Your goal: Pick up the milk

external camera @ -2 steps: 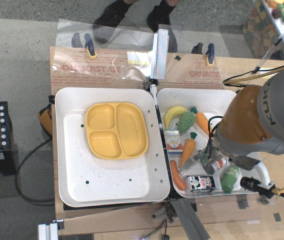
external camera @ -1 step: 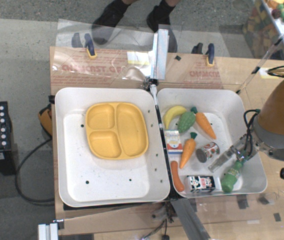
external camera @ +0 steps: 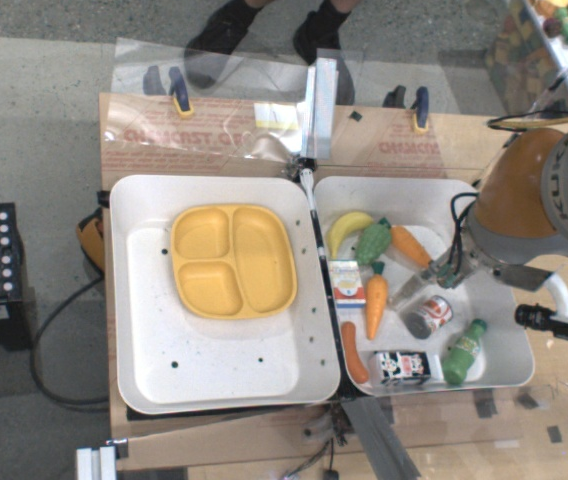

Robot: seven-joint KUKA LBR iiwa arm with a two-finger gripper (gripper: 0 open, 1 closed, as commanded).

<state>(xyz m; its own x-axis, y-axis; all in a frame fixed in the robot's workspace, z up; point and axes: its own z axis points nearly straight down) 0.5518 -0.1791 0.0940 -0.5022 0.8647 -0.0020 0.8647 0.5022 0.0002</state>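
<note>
The milk (external camera: 402, 367) is a small black-and-white carton lying on its side at the front of the right bin (external camera: 504, 368). It rests between a red sausage (external camera: 354, 353) and a green bottle (external camera: 464, 350). My gripper (external camera: 432, 280) hangs low over the middle of the right bin, just above a red-and-white can (external camera: 431, 314) and right of an orange carrot (external camera: 375, 306). It is a short way behind the milk and apart from it. Nothing shows between its fingers.
The right bin also holds a banana (external camera: 346, 230), a green vegetable (external camera: 373, 240), a second carrot (external camera: 410, 247) and a small white-and-red box (external camera: 345, 280). A yellow divided plate (external camera: 234, 260) sits in the left bin (external camera: 144, 348). A person's feet are beyond the bench.
</note>
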